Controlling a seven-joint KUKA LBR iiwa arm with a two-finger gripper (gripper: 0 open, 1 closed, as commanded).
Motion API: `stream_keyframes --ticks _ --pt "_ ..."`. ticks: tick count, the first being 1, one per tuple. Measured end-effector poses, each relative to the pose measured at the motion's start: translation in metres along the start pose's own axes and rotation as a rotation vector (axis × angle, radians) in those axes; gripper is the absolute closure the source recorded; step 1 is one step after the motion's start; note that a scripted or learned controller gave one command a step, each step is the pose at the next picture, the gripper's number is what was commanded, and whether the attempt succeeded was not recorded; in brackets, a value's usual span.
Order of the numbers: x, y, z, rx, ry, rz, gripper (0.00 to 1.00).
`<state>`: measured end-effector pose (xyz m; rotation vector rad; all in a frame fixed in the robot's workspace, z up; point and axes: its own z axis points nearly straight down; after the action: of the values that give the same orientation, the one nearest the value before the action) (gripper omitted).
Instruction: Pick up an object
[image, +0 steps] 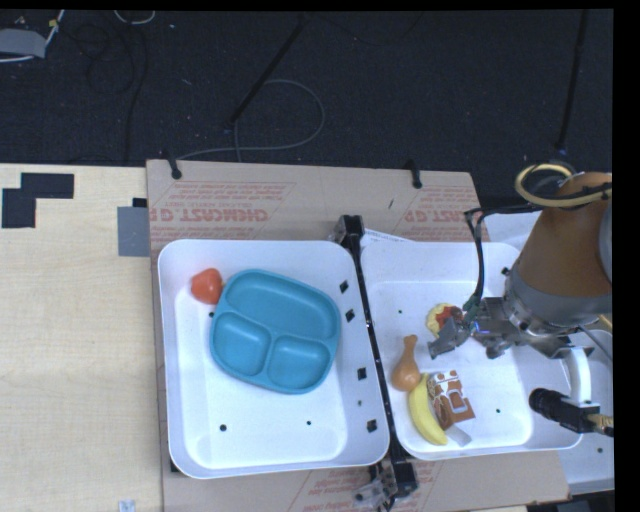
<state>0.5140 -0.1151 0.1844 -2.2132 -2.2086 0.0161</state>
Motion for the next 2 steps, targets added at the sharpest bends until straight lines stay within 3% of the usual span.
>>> stream_keyframes --ticks 1,2 --pt "0.000 0.003 -0.007 -0.013 -0.002 -0.002 0.00" --pt "-0.006 -0.004 0.051 -0.009 -0.001 -0.001 0.00"
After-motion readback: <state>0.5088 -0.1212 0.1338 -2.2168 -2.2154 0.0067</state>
